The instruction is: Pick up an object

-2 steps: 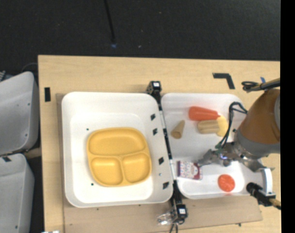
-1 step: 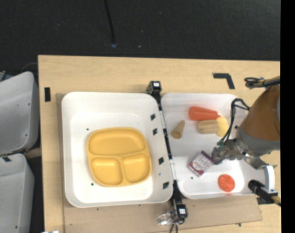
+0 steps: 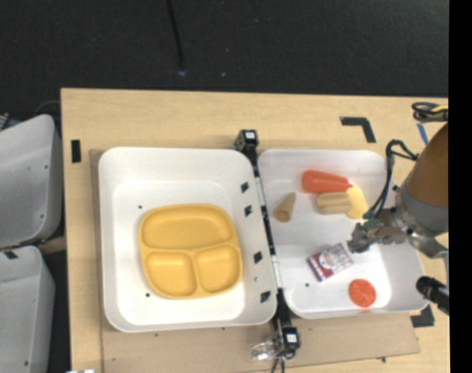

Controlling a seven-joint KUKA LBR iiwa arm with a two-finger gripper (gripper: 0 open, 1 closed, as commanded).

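The right bin (image 3: 298, 301) holds several small objects. An orange carrot-shaped piece (image 3: 325, 182) lies at the back, with a tan roll (image 3: 330, 203) and a yellow piece (image 3: 357, 201) just in front of it. A small tan cone (image 3: 284, 207) sits near the bin's left wall. A maroon and white packet (image 3: 330, 262) lies in the middle and a red round piece (image 3: 362, 292) near the front. My gripper (image 3: 361, 238) hangs low over the bin, just right of the packet's upper end and below the yellow piece. Nothing shows in its grasp.
The left bin (image 3: 119, 301) holds a yellow divided plate (image 3: 191, 249). The grey arm with its orange band (image 3: 431, 179) comes in over the right bin's right wall. Black clips (image 3: 246, 139) sit along the seam between the bins.
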